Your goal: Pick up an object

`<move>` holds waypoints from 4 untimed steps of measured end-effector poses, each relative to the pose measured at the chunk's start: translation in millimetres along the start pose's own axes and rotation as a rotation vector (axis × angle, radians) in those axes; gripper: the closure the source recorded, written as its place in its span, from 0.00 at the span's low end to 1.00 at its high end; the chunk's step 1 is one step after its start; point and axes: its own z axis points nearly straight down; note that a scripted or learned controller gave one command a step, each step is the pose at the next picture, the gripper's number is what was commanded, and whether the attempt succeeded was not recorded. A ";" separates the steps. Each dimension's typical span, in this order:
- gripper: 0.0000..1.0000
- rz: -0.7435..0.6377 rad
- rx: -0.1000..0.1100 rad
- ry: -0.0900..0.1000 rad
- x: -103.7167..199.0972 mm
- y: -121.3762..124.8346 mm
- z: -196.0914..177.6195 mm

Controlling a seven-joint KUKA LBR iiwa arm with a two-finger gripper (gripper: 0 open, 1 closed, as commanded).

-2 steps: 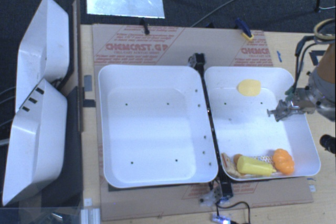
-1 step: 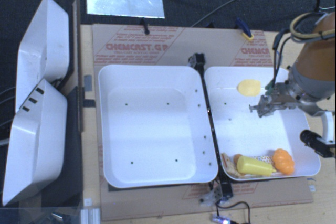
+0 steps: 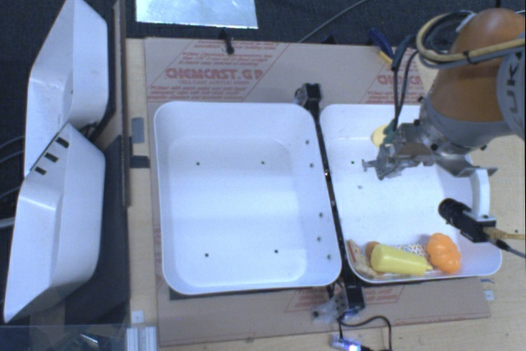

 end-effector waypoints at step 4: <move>0.00 0.004 0.001 -0.001 151.8 4.3 26.2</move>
